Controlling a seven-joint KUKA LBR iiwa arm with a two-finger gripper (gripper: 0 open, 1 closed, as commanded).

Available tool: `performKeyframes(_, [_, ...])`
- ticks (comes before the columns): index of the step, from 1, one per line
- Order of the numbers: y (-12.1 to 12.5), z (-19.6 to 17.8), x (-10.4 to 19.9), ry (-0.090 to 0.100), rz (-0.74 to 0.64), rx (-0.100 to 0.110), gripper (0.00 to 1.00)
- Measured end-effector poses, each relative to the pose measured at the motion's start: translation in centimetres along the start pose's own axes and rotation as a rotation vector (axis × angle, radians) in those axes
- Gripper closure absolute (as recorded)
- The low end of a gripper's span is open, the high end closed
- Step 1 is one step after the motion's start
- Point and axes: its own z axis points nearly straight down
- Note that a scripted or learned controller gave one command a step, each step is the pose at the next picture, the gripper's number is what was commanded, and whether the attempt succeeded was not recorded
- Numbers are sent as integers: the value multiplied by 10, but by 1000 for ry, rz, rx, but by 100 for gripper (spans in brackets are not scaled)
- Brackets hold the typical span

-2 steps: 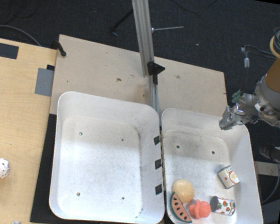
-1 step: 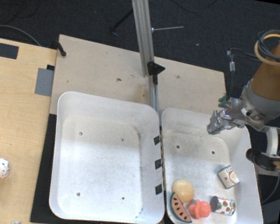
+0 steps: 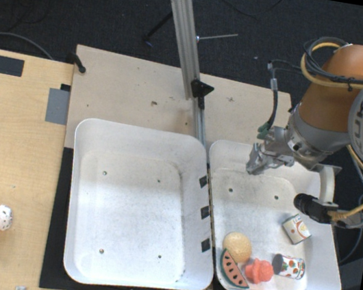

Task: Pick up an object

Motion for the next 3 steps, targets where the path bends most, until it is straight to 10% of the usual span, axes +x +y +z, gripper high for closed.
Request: performKeyframes(3, [-72,19,150,-1,-1,3,100])
